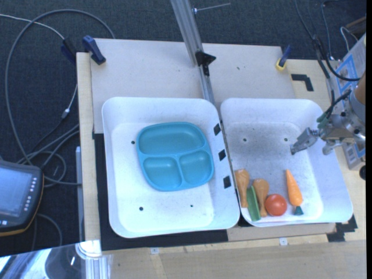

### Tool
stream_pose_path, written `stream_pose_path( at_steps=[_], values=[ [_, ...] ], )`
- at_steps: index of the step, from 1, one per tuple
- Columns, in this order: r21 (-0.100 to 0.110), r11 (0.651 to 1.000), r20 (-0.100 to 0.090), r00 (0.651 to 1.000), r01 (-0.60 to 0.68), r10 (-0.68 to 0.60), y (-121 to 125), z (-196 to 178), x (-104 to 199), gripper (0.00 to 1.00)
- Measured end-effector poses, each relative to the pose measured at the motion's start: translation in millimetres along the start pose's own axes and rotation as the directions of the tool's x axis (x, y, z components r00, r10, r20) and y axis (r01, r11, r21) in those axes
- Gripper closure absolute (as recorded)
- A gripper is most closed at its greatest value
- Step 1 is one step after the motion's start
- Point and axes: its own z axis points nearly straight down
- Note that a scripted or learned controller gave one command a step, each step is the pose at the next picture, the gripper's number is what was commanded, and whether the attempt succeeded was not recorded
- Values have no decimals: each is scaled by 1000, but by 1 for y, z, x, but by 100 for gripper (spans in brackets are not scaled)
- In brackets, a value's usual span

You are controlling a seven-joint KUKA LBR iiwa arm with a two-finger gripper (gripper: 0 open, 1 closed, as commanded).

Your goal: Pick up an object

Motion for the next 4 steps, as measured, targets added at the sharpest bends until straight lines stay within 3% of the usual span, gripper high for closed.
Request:
stream_pose_path(
  at_steps=[1,4],
  values=[
    [-1,1000,0,1000,-1,1,0,0,0,0],
    [5,1000,-1,1000,-1,1,3,155,2,0]
  ],
)
